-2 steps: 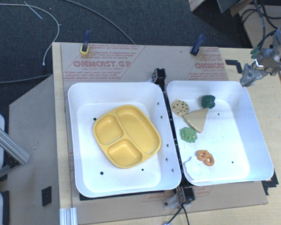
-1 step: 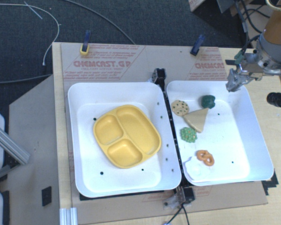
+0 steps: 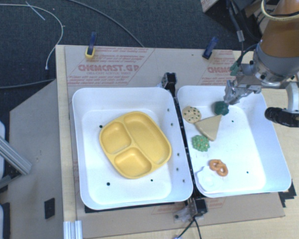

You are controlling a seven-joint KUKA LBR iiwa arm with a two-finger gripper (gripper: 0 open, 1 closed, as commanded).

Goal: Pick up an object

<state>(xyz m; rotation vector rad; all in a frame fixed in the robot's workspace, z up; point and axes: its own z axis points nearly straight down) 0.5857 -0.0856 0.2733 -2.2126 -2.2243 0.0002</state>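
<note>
tool (image 3: 230,97) low over right bin (image 3: 269,180), finger state impossible to tell | dark green piece (image 3: 221,107) just below tool tip | nearby in same bin: cookie (image 3: 192,114), tan wedge (image 3: 210,128), light green piece (image 3: 201,143), pretzel (image 3: 219,167) | yellow divided tray (image 3: 135,144) in left bin (image 3: 89,185)

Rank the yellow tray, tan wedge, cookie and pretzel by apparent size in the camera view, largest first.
1. yellow tray
2. tan wedge
3. cookie and pretzel: these look about alike, so no ranking between them.

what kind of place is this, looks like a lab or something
Likely a robotics lab test bench: a robot arm's gripper over two white bins, toy food like a pretzel, and loose cables on dark carpet.
</note>
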